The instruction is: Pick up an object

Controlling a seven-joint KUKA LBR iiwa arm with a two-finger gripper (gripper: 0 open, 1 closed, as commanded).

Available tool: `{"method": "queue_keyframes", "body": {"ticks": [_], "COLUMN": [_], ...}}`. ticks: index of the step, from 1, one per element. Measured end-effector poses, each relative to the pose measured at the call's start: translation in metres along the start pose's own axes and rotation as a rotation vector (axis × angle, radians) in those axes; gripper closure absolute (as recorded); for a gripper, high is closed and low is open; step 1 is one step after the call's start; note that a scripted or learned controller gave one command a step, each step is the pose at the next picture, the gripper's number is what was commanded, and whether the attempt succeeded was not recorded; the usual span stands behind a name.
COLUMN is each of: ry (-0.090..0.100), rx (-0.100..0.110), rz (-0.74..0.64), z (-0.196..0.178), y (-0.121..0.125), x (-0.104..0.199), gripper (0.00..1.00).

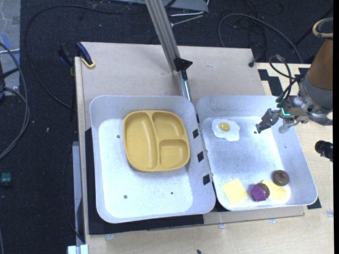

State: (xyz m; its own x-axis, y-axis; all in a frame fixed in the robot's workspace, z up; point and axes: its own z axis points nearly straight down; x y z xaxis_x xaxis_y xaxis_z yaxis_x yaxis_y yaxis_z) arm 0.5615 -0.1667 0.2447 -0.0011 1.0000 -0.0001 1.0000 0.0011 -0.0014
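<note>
- Dark floor and loose cables ring the pale bench [222,62], where two white bins sit side by side.
- We see a yellow divided tray [157,141] in the left bin [106,194]; the candidates lie in the right bin [249,157].
- Near its far wall lies a fried egg [225,128]; along the near wall sit a yellow slab [234,191], a purple piece [259,191] and a brown round piece [280,178].
- Our claw [271,121] hangs over the right bin's far corner, gripping nothing, and we cannot tell how its fingers stand.
- We'd judge the egg closest, but flat; the brown piece, standing taller, looks the surer grab.
- Centre above it, descend straight, close only once the fingers straddle it.
</note>
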Motion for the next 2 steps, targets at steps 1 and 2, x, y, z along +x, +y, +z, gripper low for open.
{"method": "queue_keyframes", "body": {"ticks": [1,2], "ry": [0.000,0.001], "rx": [-0.001,0.004], "rz": [0.000,0.002], "z": [-0.001,0.048], "y": [0.000,-0.009], "x": [0.000,0.001], "gripper": [0.00,0.00]}}
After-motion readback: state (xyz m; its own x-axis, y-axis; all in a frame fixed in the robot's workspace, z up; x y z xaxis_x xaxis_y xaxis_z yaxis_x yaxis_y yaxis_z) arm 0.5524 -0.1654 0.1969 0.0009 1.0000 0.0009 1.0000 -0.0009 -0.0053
